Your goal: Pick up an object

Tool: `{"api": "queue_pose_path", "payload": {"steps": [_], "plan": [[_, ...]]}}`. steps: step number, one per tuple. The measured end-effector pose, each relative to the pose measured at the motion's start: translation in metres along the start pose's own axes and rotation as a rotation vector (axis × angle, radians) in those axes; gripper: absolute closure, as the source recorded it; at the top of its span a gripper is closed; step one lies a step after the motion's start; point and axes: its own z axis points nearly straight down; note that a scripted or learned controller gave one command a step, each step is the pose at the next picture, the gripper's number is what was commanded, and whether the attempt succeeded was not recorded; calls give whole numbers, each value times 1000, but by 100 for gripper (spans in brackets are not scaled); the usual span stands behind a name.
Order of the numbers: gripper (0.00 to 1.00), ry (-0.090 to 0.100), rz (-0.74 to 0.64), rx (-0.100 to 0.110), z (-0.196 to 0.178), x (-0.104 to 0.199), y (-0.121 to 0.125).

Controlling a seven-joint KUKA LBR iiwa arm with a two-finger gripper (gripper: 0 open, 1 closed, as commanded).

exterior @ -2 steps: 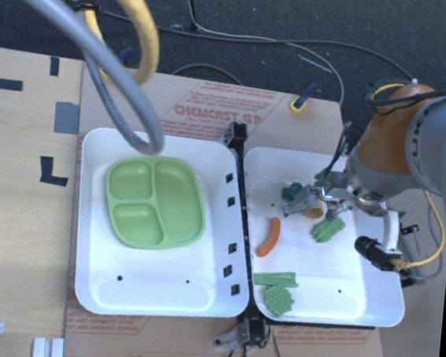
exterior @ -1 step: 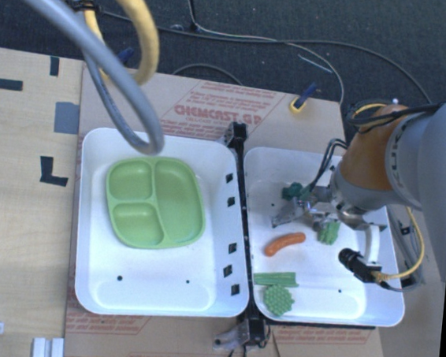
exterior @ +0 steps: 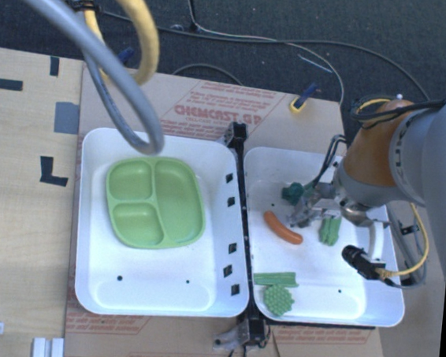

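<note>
white bins on cardboard-covered bench; pincer state cannot tell, over right bin.

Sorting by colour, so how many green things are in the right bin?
4: a dark piece by the claw, a block right of it, a flat strip and round piece in front.

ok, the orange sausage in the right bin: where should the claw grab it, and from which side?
Probably at mid-length of the orange sausage, coming straight down, jaws across its narrow width. It lies flat on the right bin floor, slanted, with bare floor along both long sides. The claw hangs close above its upper right.
</note>
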Motion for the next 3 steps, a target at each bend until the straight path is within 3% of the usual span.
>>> {"api": "queue_pose_path", "payload": {"steps": [2,3], "plan": [[100,0,1,-7,-92,12,-1],[100,0,2,-4,-111,12,0]]}}
